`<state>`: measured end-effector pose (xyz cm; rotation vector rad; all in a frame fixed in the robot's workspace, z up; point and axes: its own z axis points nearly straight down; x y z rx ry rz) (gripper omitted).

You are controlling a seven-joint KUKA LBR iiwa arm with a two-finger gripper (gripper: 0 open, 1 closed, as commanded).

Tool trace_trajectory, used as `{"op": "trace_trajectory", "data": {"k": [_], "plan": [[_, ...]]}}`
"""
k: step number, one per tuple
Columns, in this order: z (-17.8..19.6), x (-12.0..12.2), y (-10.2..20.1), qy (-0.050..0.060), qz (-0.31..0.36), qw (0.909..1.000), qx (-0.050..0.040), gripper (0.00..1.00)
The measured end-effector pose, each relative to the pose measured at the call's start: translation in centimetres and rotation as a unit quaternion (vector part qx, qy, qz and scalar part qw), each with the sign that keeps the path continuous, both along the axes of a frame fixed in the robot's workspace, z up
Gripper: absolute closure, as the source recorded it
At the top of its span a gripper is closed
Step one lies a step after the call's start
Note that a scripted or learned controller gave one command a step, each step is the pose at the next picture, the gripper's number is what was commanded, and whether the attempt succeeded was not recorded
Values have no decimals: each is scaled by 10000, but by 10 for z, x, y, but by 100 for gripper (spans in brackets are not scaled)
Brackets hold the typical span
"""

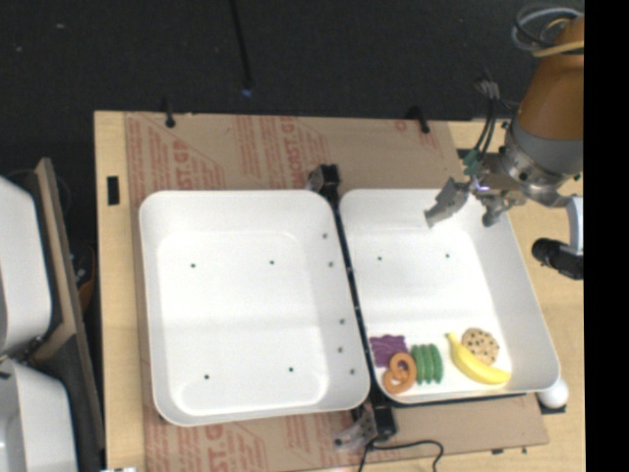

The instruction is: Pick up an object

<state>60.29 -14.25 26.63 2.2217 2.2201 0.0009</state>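
Note:
Along the near edge of the right bin lie several small toy foods. From left to right they are a purple bunch of grapes, an orange ring, a green ridged piece, a yellow banana and a brown speckled cookie. My gripper hangs over the bin's far right corner, well away from the toys. Its two fingers are spread apart with nothing between them.
The left bin sits beside the right one, with a black clip at the far end of their shared rim. Both rest on a cardboard sheet. A white ball lies off the right bin's near corner.

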Motion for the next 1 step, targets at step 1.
{"op": "trace_trajectory", "data": {"k": [1], "plan": [[-69,31,113,30,44,10000,12,0]]}}
